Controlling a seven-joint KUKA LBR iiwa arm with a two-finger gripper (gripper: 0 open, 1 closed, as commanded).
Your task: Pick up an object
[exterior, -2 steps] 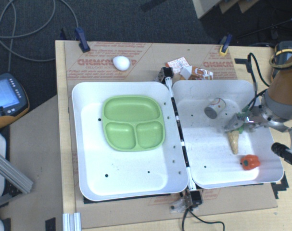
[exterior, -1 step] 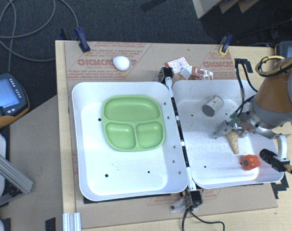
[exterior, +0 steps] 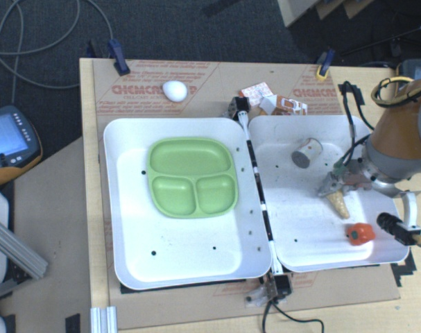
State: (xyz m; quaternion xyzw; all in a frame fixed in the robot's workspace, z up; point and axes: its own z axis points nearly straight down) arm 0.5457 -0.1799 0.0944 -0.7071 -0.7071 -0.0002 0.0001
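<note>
I see the gripper (exterior: 337, 184) low in the right bin (exterior: 293, 252), right of centre in the frame, with the arm (exterior: 397, 141) coming in over the bin's right edge. Whether the hand is open or closed I cannot tell; its tip is a dark tangle from this angle. A tan cone (exterior: 340, 204) lies just below the tip, touching or nearly touching it, slanting toward the lower right. A red-orange object (exterior: 361, 234) sits near the bin's lower right corner, close to the front rim. A small grey cylinder (exterior: 305, 152) lies on its side in the upper middle of that bin, apart from the gripper. The bin's left half and lower middle are bare floor.

In the left bin (exterior: 127, 186) a green divided tray (exterior: 193, 177) sits in the upper middle, leaving open floor below it and along the left wall. A white egg-shaped object (exterior: 174, 90) rests on the cardboard above that bin.
</note>
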